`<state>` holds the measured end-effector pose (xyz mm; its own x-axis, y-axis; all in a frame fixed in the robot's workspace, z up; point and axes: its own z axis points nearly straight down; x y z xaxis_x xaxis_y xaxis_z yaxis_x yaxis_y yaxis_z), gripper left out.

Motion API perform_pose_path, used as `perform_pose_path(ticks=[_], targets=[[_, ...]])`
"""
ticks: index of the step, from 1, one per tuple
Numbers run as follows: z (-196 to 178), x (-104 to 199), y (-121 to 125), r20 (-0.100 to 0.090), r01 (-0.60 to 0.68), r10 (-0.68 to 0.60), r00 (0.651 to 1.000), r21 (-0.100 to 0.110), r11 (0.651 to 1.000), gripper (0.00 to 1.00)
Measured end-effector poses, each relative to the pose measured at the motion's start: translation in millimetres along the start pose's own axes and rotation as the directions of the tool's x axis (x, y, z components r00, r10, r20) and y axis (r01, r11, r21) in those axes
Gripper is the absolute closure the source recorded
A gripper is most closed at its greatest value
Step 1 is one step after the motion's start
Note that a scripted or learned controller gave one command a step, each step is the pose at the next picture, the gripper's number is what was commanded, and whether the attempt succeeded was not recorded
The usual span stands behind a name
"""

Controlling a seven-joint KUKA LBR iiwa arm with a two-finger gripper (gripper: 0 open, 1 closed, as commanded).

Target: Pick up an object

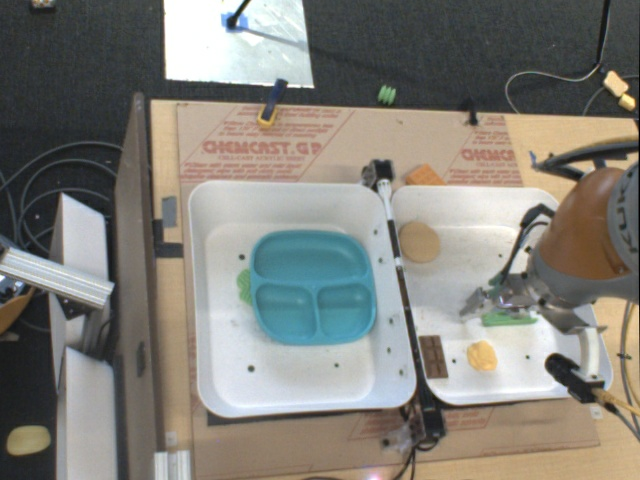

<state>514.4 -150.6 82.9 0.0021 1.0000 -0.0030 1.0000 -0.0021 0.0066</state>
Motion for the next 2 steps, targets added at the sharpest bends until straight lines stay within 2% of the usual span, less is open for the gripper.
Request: perform_pose_path(ticks=[1,2], targets=[[-15.1,0.6,4.5,0.001,0.004,-0.004,1.0,-0.007,1.0,1.0],[-134.5,-7.7,46.5,0.002,0.008,-0.008,1.0,-0.008,1.0,1.0]])
